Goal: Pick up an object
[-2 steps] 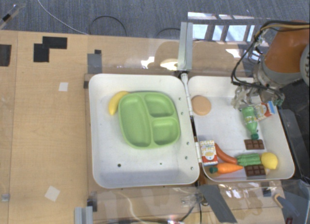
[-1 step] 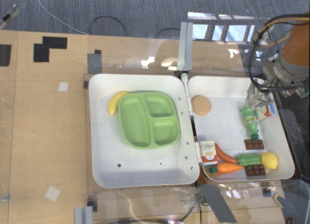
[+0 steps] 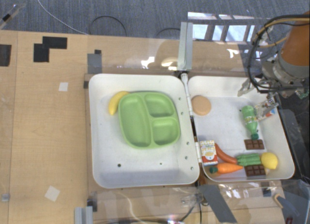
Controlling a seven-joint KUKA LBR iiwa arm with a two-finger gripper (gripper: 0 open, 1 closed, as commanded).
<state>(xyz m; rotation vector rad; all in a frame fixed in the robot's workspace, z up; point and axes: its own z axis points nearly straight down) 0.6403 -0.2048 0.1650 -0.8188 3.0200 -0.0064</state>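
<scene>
My gripper [image 3: 255,99] hangs over the back right part of the right bin [image 3: 227,92], below the grey wrist and orange band. Its two fingers stand apart, open, with nothing between them. Just under and in front of it a green bottle [image 3: 250,120] lies on the bin floor, one finger [image 3: 268,108] close beside its top. A round tan bun [image 3: 201,105] rests at the bin's back left. Along the front lie a small carton [image 3: 208,152], two carrots [image 3: 226,161], a green vegetable [image 3: 249,159], a lemon [image 3: 269,160] and two chocolate bars [image 3: 254,144].
The left bin [image 3: 106,160] holds a green divided plate [image 3: 149,119] with a banana [image 3: 116,102] at its back left edge. A raised divider [image 3: 189,116] separates the bins. Cables loop around the arm [image 3: 295,53] at the upper right.
</scene>
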